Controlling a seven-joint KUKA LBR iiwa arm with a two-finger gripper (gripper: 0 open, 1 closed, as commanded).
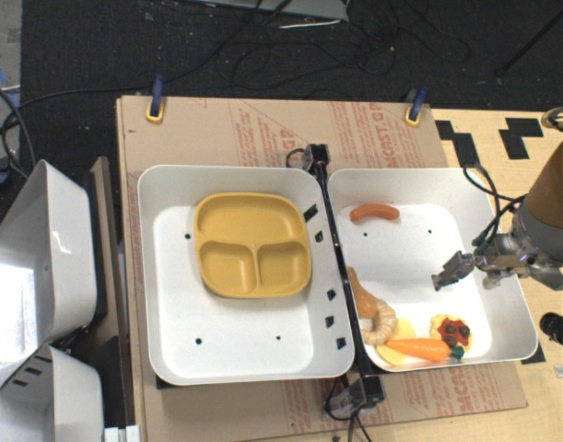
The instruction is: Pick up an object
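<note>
My gripper [465, 270] hung over the right bin [502, 210]; I couldn't tell its state. The carrot [417, 347] lay crowded against the near wall, risking a glancing miss.

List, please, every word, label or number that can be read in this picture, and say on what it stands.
Red print on the brown board under the two white bins: it runs in slanted repeated lines and appears reversed, and it is too blurred to read with certainty.
The yellow divided plate, the bins and the toy foods, such as the sausage and carrot, carry no text.
</note>
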